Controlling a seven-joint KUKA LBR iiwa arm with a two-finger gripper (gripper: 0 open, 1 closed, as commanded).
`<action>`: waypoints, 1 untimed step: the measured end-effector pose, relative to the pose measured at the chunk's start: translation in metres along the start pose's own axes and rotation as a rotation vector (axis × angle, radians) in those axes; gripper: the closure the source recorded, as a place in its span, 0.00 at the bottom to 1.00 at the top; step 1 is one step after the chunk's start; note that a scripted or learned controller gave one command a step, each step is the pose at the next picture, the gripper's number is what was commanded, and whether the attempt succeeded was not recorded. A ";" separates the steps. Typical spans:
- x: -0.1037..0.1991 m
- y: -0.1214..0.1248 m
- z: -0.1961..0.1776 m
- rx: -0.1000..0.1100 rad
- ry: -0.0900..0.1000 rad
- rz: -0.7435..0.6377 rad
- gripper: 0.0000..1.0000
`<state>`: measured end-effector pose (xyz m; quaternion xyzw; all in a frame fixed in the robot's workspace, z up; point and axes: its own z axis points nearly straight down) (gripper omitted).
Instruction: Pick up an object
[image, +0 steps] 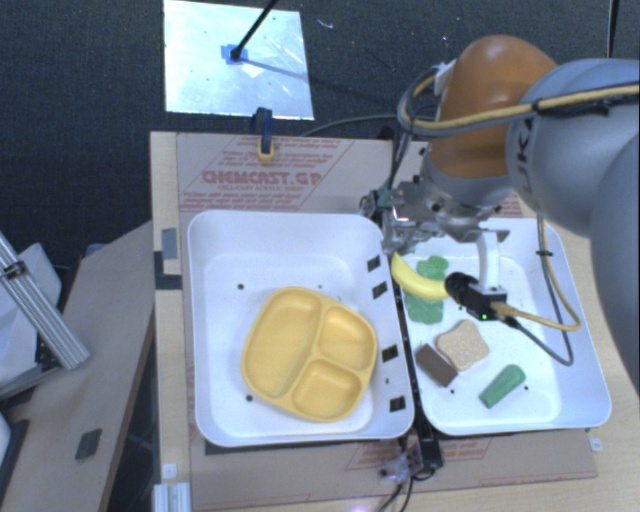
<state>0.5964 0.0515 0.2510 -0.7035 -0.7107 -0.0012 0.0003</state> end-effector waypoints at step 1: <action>0.052 -0.001 0.002 0.000 0.000 0.000 1.00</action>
